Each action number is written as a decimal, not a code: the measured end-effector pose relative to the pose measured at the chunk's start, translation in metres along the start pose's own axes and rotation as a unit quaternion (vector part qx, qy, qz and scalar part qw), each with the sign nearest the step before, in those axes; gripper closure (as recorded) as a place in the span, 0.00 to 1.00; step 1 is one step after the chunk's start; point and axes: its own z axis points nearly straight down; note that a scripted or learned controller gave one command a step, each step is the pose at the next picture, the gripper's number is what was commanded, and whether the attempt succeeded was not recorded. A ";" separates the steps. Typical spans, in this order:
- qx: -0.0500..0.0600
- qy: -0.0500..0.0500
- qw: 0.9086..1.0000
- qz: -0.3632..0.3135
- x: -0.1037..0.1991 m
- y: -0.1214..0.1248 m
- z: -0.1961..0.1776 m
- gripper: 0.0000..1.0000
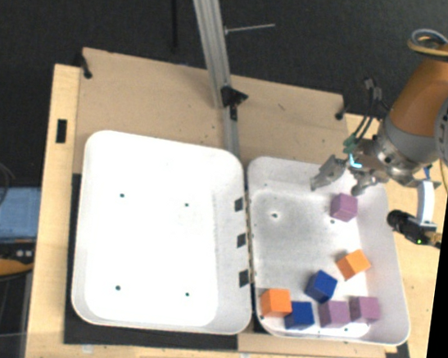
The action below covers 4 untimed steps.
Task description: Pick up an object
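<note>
My gripper (344,178) hangs over the far part of the right bin (284,224), its two fingers spread open with nothing between them. Just below it, toward the front, a purple cube (343,206) lies on the bin floor. Further forward lie an orange cube (352,264), a blue cube (322,285), an orange cube (276,301), a blue cube (300,315) and two purple cubes (336,313) (368,308) along the near wall.
The left bin (155,230) stands beside the right one. A slanted metal pole (213,48) rises behind the bins near their shared edge. A blue box with cables (12,215) sits off the bench at left.
</note>
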 end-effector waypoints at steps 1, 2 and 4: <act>-0.002 -0.002 1.000 -0.001 -0.001 0.001 -0.004 0.00; 0.000 -0.001 1.000 0.001 -0.010 -0.007 0.050 0.00; -0.002 -0.002 1.000 0.002 -0.003 -0.010 0.113 0.00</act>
